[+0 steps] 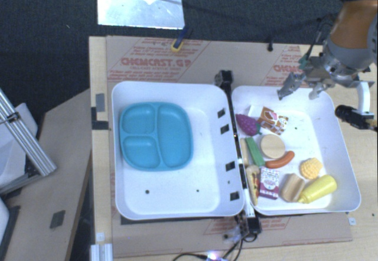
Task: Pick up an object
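Below me, the right bin (345, 153) has everything crowded along its near side, well clear of my gripper (301, 90), which hangs with fingers spread and empty over the far rim. The risk I see (mainly crowding): coming down on the yellow bottle (319, 189), I'd nudge the bread roll (292, 186) touching it and close crookedly.

- One fixed camera, mounted above the bench (147, 53), looks down at a slant.
- Far enough off to frame both white bins: left bin (171, 201), right bin (331, 130).
- Arm (354, 23) enters from the frame's right, at the upper corner.
- Dark floor (47, 12) visible beyond the bench.
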`<state>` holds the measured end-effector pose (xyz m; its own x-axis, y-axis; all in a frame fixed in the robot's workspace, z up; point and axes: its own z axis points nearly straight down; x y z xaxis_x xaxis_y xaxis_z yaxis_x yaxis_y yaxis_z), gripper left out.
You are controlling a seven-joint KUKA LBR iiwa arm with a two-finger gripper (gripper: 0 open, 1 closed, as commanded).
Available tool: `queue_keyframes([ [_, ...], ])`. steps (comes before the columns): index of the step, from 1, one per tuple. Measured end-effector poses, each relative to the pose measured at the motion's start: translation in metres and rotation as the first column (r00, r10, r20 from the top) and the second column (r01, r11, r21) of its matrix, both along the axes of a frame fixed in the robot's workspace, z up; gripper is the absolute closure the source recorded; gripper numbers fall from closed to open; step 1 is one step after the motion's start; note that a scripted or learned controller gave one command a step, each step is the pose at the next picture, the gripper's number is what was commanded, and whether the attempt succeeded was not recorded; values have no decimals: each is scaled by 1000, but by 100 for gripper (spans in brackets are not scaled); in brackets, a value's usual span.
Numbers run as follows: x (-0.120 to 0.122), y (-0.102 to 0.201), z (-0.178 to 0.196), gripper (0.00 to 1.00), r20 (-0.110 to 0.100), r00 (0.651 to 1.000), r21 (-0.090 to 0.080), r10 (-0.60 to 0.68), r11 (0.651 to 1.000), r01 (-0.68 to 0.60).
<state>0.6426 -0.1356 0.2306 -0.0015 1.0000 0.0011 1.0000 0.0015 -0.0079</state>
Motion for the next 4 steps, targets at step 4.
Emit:
queue_keyframes([
  [4, 1, -12, -123, 0, 25, 1000, -4, 2, 1000, -2],
])
